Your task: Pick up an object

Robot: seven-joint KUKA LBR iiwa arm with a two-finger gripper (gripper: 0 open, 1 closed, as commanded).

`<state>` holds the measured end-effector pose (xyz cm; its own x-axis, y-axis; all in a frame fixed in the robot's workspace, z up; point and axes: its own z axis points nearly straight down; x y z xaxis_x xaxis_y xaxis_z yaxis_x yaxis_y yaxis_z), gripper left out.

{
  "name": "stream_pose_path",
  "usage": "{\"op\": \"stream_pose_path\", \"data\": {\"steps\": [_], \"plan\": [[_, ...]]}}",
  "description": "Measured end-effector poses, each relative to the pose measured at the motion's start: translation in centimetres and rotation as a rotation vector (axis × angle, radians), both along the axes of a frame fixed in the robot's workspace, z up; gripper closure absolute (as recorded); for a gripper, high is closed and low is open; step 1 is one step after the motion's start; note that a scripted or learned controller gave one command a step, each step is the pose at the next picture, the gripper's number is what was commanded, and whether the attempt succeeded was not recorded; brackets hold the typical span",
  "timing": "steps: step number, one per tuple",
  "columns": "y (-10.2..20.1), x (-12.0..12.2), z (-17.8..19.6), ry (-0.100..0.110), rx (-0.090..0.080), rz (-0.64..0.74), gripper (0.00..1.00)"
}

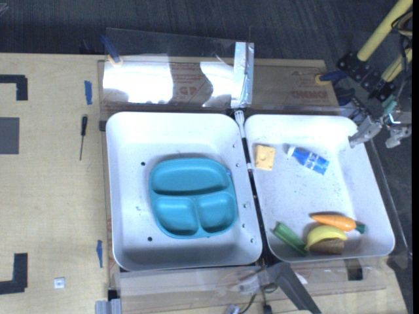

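Blue tray [192,196] in L bin [124,136]; carrot [334,222], banana [325,235] touching in R bin [373,195]; fingers' [376,131] state unclear.

Arm hardware visible at frame's top right: a yellow tube-like link [387,23] runs diagonally, a thin dark cable alongside it. Below it sits a black bracket block [361,72], angular, with dark fittings and clamps. Small teal/green accents near the wrist hardware [391,103]. Gripper [376,131] end is light grey/white metal with pale finger-like pieces; detail too blurred to make out screws or markings. A blue tab [329,77] sticks out left of the black block.
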<state>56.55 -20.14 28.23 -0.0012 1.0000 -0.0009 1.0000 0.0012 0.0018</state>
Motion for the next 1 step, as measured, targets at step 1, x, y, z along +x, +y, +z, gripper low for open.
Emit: {"op": "stream_pose_path", "data": {"steps": [1], "plan": [[4.85, 4.57, -13.29, 0.011, 0.004, 0.107, 0.0]]}}
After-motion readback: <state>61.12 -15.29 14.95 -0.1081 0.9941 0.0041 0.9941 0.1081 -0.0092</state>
